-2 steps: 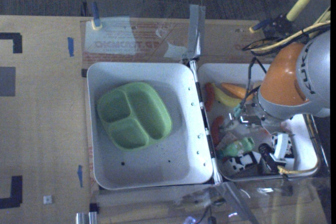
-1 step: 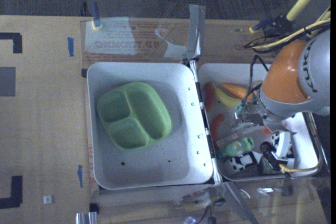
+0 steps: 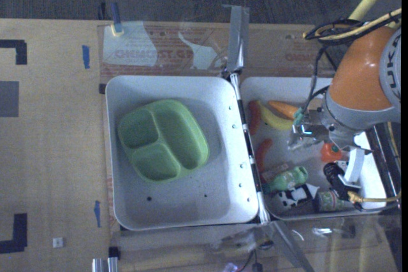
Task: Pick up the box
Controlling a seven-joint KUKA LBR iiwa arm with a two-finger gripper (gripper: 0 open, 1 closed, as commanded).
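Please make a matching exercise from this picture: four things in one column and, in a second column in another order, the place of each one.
Things:
1. green plate
2. banana
3. black-and-white box
4. blue tape strip

Places:
A. on the brown bench, beyond the left bin's far left corner
B. near the front edge of the right bin
C. in the left bin
D. in the far part of the right bin, beside a carrot

Pairs: 1-C, 2-D, 3-B, 4-A
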